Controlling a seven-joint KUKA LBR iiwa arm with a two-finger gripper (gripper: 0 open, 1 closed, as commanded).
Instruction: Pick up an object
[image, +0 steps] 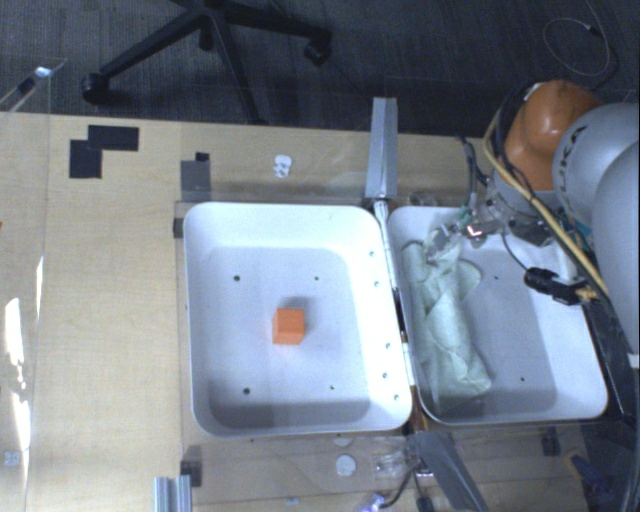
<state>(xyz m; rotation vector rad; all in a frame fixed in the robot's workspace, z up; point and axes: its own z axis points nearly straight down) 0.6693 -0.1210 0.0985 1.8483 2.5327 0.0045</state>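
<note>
- My fingers (470, 226) hung over the right bin (560, 395), up near its 11 o'clock corner, at the top end of the pale cloth (446, 322).
- I could not tell whether they were spread or closed; the wrist and cables crowded that spot too much.
- The cloth lay crumpled along the bin's left wall, running from about 11 o'clock down toward 7 o'clock.
- The orange cube (289, 326) sat alone near the middle of the left bin (215, 400), at 9 o'clock from me and well apart.
- I judged this to be the reach-and-grasp step, with the cloth as the nearest target.
- Nothing showed between my tips, so I counted no grasp as made.
- The next move called for settling onto a raised fold, pinching firmly, then lifting straight up.
</note>
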